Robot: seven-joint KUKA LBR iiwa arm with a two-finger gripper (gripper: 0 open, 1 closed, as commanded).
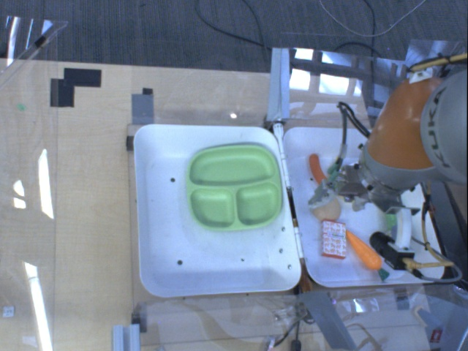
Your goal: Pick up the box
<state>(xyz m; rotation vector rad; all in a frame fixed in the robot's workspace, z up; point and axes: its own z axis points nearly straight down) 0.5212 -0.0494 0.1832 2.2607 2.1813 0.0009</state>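
1. Box (334, 240) — a small red-and-white carton lying flat on the floor of the right-hand bin (301, 218), lower centre-right of the frame; nothing grips it, so the pick is not yet made
2. An orange carrot (363, 249) lies just beside the box's right edge, at a slant; I judge this crowding matters, since a finger coming down on that side could strike the carrot instead
3. A pale rounded item (327, 209) sits just above the box, and a second carrot (316, 168) lies farther up the same bin
4. The end effector (327, 191) hangs over the upper part of the right bin, above the pale item rather than above the box; whether its fingers are spread or closed I cannot tell, as the wrist hides them
5. The arm (409, 134), grey with an orange band, enters from the frame's right and covers much of that bin
6. The left bin (153, 196) holds a green divided tray (235, 186), well apart from the box, so it plays no part here
7. The next move, as I judge it, calls for shifting toward the lower frame to centre on the box
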